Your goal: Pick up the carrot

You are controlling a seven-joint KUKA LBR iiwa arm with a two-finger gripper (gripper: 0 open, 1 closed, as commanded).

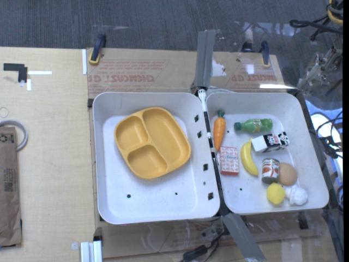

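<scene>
Two bins sit side by side on a bench. The left bin (pixel 103 162) holds a divided plate (pixel 152 142) near its middle. The right bin (pixel 305 124) holds a carrot (pixel 218 131) against its left wall, a small box (pixel 229 160) just in front of it, then a banana (pixel 249 158) to the right. A bottle (pixel 253 125) lies behind a carton (pixel 270 142); a can (pixel 270 170), a round fruit (pixel 287 174) and a lemon (pixel 276 194) sit at front right.

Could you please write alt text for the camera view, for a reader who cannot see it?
An orange carrot lies along the left wall of the right bin, beside a green bottle, a banana and other toy groceries. The left bin holds a yellow divided plate.
</scene>
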